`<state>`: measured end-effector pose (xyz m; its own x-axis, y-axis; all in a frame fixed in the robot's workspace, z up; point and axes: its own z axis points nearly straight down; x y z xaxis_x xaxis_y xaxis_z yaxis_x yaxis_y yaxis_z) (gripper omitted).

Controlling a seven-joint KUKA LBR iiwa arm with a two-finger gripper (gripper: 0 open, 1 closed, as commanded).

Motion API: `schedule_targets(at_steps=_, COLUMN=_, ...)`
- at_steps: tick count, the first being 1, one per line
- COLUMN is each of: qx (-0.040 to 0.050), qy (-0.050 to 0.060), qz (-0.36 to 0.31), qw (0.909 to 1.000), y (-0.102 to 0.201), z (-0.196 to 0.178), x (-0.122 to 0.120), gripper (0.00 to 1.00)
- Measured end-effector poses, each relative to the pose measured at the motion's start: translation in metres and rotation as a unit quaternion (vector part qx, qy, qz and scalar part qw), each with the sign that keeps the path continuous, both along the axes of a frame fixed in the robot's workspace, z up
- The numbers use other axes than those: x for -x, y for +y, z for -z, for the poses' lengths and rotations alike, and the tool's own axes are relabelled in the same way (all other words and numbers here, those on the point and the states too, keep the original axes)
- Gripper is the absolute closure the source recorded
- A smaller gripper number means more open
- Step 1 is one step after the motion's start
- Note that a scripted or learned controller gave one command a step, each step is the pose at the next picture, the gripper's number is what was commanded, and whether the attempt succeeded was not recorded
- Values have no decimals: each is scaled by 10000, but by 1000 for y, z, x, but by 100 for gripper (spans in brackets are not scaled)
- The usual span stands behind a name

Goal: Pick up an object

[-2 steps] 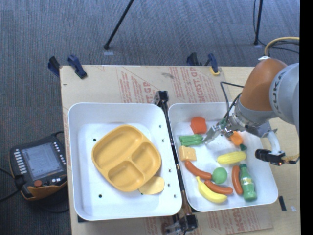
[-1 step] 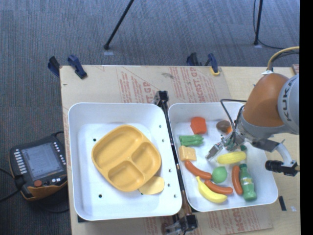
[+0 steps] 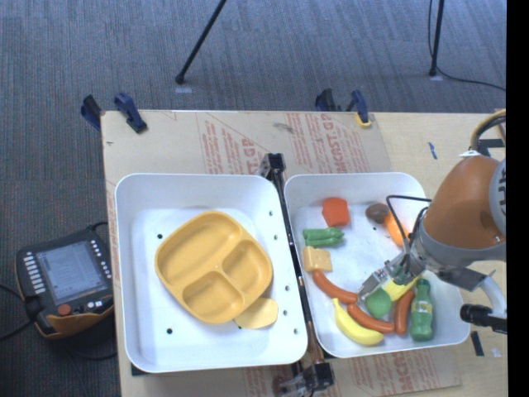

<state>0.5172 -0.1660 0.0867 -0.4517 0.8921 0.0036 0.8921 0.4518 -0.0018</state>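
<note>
The arm's end effector (image 3: 382, 286), its state unreadable, hovers over a small green toy (image 3: 378, 303) in the right bin (image 3: 347, 180), likely light, hard, slick plastic best pinched across its rounded middle.

Grey carpet (image 3: 248, 48) surrounds the plywood bench (image 3: 240, 139).

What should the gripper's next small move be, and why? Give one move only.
Probably a short, straight descent. The gripper hangs in the right bin just above the round green object, with the green bottle and a sausage crowded close beside it, so any sideways drift would likely nudge those neighbours instead.
</note>
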Motion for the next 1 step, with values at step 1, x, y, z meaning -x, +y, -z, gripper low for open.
schedule_targets(at_steps=1, qx=-7, qy=0, qz=35, qw=10000, y=-1, z=-10, x=0, gripper=100)
